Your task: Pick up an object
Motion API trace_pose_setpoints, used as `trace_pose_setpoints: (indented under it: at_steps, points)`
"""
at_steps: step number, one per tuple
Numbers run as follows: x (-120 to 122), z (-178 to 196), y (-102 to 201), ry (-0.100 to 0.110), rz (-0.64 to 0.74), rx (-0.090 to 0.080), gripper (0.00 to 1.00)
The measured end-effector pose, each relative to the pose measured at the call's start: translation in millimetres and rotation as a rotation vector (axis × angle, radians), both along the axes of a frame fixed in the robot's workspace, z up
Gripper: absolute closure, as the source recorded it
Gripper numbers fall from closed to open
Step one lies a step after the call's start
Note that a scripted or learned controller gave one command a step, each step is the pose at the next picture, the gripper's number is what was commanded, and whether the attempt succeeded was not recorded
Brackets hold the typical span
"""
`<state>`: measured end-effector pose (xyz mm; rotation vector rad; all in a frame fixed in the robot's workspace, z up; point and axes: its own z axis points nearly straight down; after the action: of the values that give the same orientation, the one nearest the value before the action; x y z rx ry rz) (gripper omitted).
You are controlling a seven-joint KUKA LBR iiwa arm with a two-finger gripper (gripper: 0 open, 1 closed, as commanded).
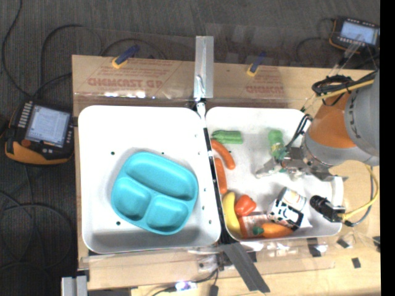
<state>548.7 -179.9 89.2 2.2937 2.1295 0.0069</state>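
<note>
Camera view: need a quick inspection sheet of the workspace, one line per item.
Surface: bench bearing left bin and right bin, side by side.
Job's things: in the right bin, green pieces, orange sausage-shaped piece, banana, red pepper, carrot, black-and-white box.
Clutter: blue divided tray in the left bin.
Hand: hand low over the right bin, nothing seen between fingers.
Cables: loose cables on the floor; yellow cable by the arm.
Surroundings: two pendants, dark carpet.
</note>
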Motion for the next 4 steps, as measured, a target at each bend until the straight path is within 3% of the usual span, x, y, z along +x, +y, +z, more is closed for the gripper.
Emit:
trace_pose_setpoints:
  at_steps: [1, 2, 3, 4]
  points:
    - [111, -1, -20, 0.004, -0.007, 0.007, 0.00]
    - [114, 100, -12, 0.012, 0.119, 0.000, 0.00]
    - [116, 9, -32, 0.010, 0.112, 0.011, 0.00]
    - [104, 43, -39, 0.009, -0.154, 0.009, 0.00]
